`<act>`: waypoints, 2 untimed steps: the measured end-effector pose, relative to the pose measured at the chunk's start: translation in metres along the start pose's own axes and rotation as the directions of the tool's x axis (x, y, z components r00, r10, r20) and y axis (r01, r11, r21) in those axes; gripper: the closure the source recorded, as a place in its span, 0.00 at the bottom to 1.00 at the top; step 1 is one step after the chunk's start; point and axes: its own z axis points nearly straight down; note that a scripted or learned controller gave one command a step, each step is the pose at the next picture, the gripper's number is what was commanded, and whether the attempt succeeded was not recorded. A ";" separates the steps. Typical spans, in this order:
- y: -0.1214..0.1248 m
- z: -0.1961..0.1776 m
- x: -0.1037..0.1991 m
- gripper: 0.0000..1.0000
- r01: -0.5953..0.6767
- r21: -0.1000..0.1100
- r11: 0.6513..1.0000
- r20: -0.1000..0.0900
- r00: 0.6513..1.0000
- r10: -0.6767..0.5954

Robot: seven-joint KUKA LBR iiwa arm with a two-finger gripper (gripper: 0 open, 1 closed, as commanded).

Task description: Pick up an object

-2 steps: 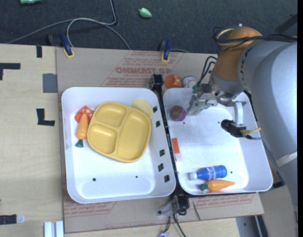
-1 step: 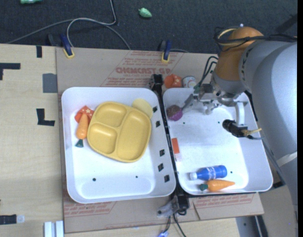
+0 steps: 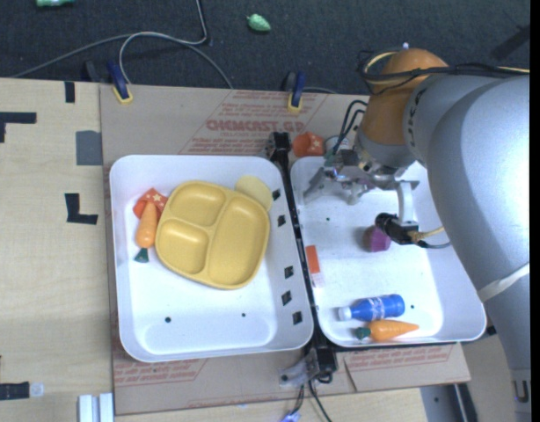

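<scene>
Hovering over the right bin (image 3: 433,275), the claw (image 3: 351,183) sits just behind the purple piece (image 3: 376,238), toward the bin's far wall, so you should read this as the approach step: no thing has left the bin floor. From this slant you cannot tell whether the claw is open or closed, and nothing shows in its grip. The purple piece is the likeliest target, lying apart from the claw and alone on bare floor. In front of the purple piece, well apart from it, lie a blue bottle (image 3: 373,308) and a carrot (image 3: 389,330), the two just beside each other. For the next move, you would need to bring the claw forward until it stands over the purple piece, then lower it squarely. The piece is small and may skid aside if caught off-centre.
</scene>
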 end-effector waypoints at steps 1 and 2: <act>-0.049 -0.001 -0.056 0.00 -0.001 -0.002 1.000 0.001 1.000 0.001; -0.065 -0.087 -0.116 0.00 -0.002 0.000 1.000 0.000 1.000 0.002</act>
